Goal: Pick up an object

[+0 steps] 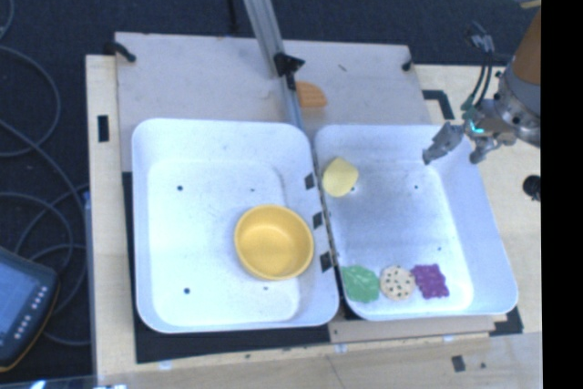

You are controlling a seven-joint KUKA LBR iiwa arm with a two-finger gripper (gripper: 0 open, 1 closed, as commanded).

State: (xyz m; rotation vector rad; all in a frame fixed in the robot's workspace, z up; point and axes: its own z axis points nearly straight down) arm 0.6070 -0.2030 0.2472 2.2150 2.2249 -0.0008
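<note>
- A pale yellow lump (340, 177) lies in the right bin (474, 223), near its upper-left corner.
- Along that bin's front wall — a green piece (361, 283), a cookie (396, 282), a purple piece (430, 281).
- The tool (460, 146) hangs over that bin's upper-right rim — fingers spread, holding nothing.
- A yellow bowl (273, 241) sits in the left bin (173, 196).

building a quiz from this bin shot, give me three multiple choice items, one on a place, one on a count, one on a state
1. Where is the yellow bowl?
A. left bin
B. right bin
C. on the bench behind the bins

2. How many small items lie in a row along the right bin's near edge?
A. one
B. three
C. five

3. How does the bowl sit?
A. upside down
B. on its side
C. upright, opening up

Answers:
1 A, it rests on the left bin's floor.
2 B, a green piece, a cookie and a purple piece.
3 C, its hollow inside shows.
</note>
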